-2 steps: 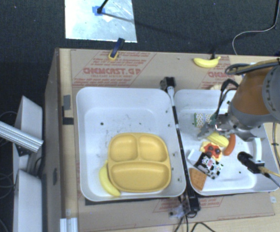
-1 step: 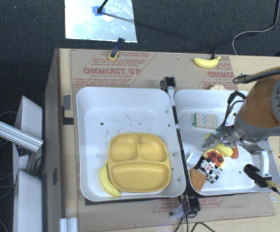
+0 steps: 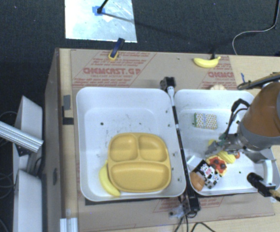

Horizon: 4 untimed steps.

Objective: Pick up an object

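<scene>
In the right bin, near its front, lies a cluster of small toys: a black-and-white cow-patterned piece, an orange and red piece, a brown piece and a yellow bit. A pale speckled block rests further back in the same bin. My gripper reaches in from the right, low over the bin and just above the toy cluster, below the orange band of the arm. Its tip is dark and small against the toys.
The left bin holds a yellow divided plate with a banana along its left front. Another banana lies on the cardboard behind the bins. A pale object sits by the right bin's back rim.
</scene>
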Each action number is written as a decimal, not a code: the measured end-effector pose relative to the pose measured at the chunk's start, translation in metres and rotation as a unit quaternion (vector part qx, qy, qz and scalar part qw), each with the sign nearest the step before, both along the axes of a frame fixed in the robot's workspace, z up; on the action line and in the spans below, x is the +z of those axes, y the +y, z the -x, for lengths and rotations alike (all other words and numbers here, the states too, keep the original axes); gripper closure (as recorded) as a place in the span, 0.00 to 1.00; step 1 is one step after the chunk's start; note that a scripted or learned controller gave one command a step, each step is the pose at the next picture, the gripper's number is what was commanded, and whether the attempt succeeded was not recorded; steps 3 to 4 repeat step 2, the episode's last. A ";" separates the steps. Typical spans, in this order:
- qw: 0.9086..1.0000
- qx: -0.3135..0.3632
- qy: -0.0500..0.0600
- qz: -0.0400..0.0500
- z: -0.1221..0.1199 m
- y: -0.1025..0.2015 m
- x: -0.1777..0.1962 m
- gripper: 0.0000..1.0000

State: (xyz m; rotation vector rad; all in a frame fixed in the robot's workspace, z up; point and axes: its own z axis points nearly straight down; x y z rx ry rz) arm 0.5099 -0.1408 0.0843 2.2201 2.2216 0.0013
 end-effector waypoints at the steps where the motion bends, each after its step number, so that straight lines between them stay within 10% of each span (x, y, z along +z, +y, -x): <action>1: 1.000 0.000 -0.001 0.000 -0.001 0.000 0.011 1.00; 2: 1.000 0.001 -0.001 0.000 -0.042 0.092 0.126 1.00; 4: 1.000 0.001 -0.001 0.000 -0.042 0.092 0.126 1.00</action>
